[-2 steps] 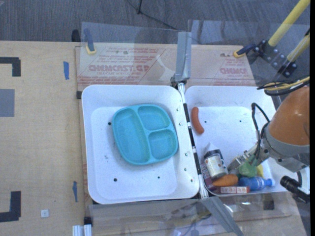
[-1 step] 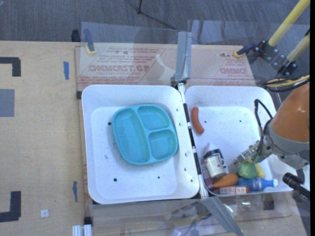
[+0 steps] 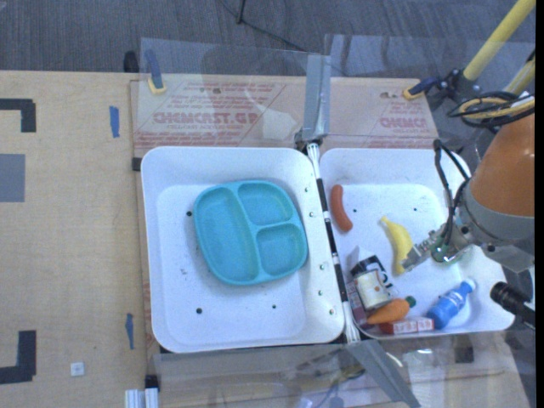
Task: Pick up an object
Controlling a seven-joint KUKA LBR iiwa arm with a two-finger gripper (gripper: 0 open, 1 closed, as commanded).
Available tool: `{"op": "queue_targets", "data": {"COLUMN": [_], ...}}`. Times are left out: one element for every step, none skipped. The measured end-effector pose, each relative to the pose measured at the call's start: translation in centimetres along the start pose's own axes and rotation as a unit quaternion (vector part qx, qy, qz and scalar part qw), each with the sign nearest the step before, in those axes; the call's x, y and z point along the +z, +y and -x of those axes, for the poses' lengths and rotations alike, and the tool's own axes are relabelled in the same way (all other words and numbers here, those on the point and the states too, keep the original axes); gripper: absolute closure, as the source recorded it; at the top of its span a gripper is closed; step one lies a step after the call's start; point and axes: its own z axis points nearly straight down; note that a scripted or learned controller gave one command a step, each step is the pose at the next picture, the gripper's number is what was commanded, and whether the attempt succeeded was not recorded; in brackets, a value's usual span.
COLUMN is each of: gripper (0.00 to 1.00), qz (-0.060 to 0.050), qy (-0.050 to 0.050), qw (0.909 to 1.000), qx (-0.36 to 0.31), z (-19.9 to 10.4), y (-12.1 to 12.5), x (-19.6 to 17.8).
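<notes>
The right bin (image 3: pixel 425 195) holds several objects. A reddish sausage (image 3: pixel 341 208) lies near its left wall and a yellow banana (image 3: pixel 397 240) rests in the middle. A small can (image 3: pixel 371 286) with a dark lid, an orange carrot (image 3: pixel 388 311), a flat red-and-white packet (image 3: pixel 413 325) and a blue bottle (image 3: pixel 449 304) lie along the front. My gripper (image 3: pixel 422 253) hangs low over the right bin, just right of the banana and above the blue bottle. Nothing shows in its grasp.
The left bin (image 3: pixel 170 296) carries a blue divided plate (image 3: pixel 250 231). A raised divider (image 3: pixel 324 228) separates the two bins. Clear plastic walls stand behind the bins. The arm's orange band (image 3: pixel 508 172) looms over the right bin's right side.
</notes>
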Motion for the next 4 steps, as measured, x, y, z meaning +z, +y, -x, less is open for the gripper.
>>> {"op": "queue_targets", "data": {"gripper": [0.00,0.00,0.00,1.00], "qz": [0.000,0.001,0.008,0.017], "qy": [0.000,-0.001,-0.004,-0.014], "qw": [1.0000,0.9999,0.9981,0.9978], "qx": [0.000,-0.011,-0.061,-0.062], "z": [0.0,1.6,7.4,7.8], "y": [0.0,0.3,7.5,8.1], "x": [0.0,5.8,8.4,6.9]}}
